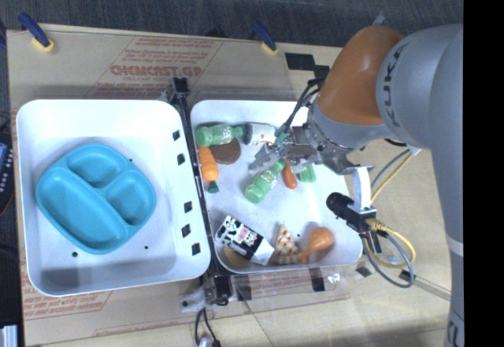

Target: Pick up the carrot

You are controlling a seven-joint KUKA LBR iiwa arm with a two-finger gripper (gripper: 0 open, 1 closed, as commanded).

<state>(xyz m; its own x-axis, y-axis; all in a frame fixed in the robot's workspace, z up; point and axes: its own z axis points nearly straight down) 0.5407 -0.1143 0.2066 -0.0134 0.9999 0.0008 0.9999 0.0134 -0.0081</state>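
- Your gripper (277, 150) hangs over the right bin (340, 257); its claw state you cannot tell
- The carrot (208, 165) lies apart, near the bin's left wall; unobstructed

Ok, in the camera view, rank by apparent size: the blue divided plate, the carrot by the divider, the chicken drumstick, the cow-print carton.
Largest to smallest:
1. blue divided plate, by far
2. cow-print carton
3. chicken drumstick, close to the carton, so that order is unsure
4. carrot

one fixed camera above the bench (118, 70), looking down aslant, both white bins (31, 204) in frame
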